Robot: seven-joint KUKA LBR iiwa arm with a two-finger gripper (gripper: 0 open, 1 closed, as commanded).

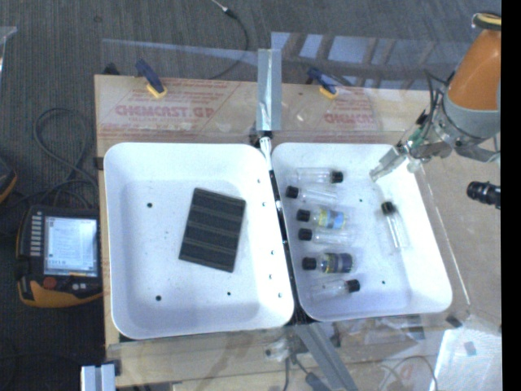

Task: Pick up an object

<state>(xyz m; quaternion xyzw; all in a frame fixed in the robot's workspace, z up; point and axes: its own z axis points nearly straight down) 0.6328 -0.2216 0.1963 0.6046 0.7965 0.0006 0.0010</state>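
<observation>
Currently listed: gripper (396,160), grip state not discernible, above right bin's (435,255) upper right rim; clear vials (326,218) lie below-left, apart from it.

I work in a robotics lab. My plywood bench (187,108) carries two shallow white plastic bins (130,169). An orange-and-black teach pendant (59,255) lies on grey carpet (49,55).

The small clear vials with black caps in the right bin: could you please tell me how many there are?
7 small clear black-capped vials: top, upper left, blue-labelled centre, below it, dark-labelled lower, bottom, and right side. None seems hidden, though glare may mask one.
</observation>
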